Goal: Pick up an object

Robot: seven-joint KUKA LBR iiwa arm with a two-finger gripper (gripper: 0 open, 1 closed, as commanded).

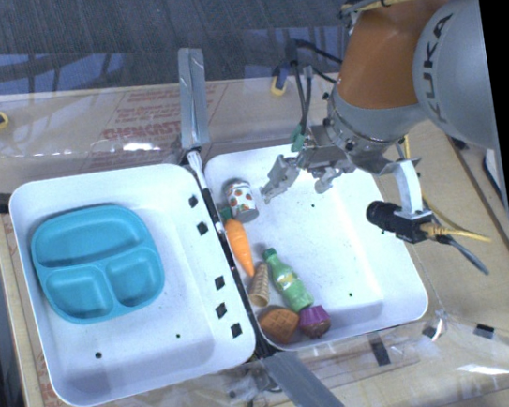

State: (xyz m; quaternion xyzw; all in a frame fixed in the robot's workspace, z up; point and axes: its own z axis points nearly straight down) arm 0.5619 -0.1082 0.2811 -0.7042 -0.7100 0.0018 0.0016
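Observation:
My gripper (pixel 303 177) hangs over the upper middle of the right bin (pixel 367 257), its two fingers spread apart with nothing between them. Along the right bin's left side lie a small round patterned toy (pixel 240 198), an orange carrot (pixel 239 245), a green bottle (pixel 287 280), an ice-cream cone (pixel 259 287), a brown bun-like piece (pixel 278 321) and a purple piece (pixel 314 320). The round toy sits just left of and below the fingertips.
A blue compartment tray (pixel 95 260) lies in the left bin (pixel 131 358). A divider with black clips (pixel 218 260) runs between the bins. The arm's grey and orange body (pixel 404 62) looms over the right bin's upper right corner. A black part (pixel 396 220) juts over its right rim.

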